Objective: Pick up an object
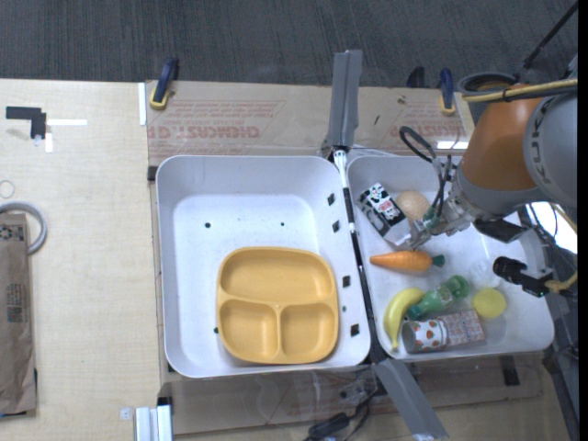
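Observation:
The right bin (537, 336) holds several items. An orange carrot (402, 262) lies across its middle. A small black-and-white carton (382, 207) and a beige rounded thing (413, 204) sit at the back left. My gripper (425, 231) hangs low in this bin, just above the carrot's right half and right of the carton, and its tips blur into the clutter. At the front lie a yellow banana (396, 315), a green bottle (440, 299), a printed can (445, 332) and a yellow round piece (490, 303).
The left bin (167, 246) holds a yellow three-part plate (276, 303) at its front. A grey divider post (344, 99) rises between the bins at the back. The arm's orange band (501, 141) overhangs the right bin's back right corner. A black clamp (519, 277) juts in from the right.

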Robot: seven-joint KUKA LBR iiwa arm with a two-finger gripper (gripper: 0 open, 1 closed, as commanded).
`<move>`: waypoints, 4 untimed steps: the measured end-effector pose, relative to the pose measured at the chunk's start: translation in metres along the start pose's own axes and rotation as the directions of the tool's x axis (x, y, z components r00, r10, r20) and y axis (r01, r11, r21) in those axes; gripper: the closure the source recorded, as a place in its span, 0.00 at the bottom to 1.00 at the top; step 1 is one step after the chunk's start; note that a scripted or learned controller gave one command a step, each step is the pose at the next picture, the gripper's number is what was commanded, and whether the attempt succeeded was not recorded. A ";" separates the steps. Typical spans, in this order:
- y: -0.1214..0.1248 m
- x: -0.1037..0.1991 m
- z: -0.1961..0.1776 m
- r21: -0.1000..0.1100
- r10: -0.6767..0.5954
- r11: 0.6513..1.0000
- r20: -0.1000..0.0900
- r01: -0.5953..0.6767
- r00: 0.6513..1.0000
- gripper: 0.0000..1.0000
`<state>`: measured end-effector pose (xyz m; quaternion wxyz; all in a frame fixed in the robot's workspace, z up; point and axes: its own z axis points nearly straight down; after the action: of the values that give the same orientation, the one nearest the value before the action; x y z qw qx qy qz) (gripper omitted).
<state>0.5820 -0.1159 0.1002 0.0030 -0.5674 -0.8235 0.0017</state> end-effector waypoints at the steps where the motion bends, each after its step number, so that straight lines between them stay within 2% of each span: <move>1: 0.000 0.000 0.000 0.000 -0.001 1.000 0.000 0.001 1.000 0.00; 2: -0.075 0.046 0.010 -0.004 -0.111 0.994 0.002 0.111 0.994 0.00; 3: -0.021 0.025 -0.061 -0.006 -0.231 0.973 0.005 0.231 0.973 0.00; 4: -0.007 -0.005 -0.092 -0.006 -0.321 0.947 0.007 0.321 0.947 0.00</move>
<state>0.5784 -0.1234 0.1922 -0.0012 -0.4256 -0.9049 0.0001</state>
